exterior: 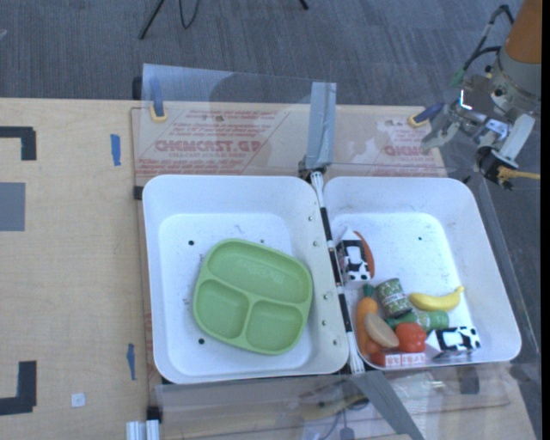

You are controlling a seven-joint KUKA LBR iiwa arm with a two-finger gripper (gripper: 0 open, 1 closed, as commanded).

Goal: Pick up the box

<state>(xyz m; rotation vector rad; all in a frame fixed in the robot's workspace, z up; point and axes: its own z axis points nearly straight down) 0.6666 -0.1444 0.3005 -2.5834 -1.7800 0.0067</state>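
Two small black-and-white patterned boxes lie in the right bin point(430, 225). One box point(352, 260) rests against the bin's left wall beside a red chili point(366, 246). The other box point(455, 340) sits at the front right corner. My gripper point(471, 136) hangs high beyond the bin's back right corner, far from both boxes, with nothing visibly held. The orange band of the arm point(524, 26) is at the top right.
A pile of toy food fills the right bin's front: banana point(436, 300), green can point(393, 296), tomato point(411, 337), carrot point(368, 308). The left bin point(172, 223) holds a green divided plate point(252, 296). A clear panel point(232, 94) stands behind the bins.
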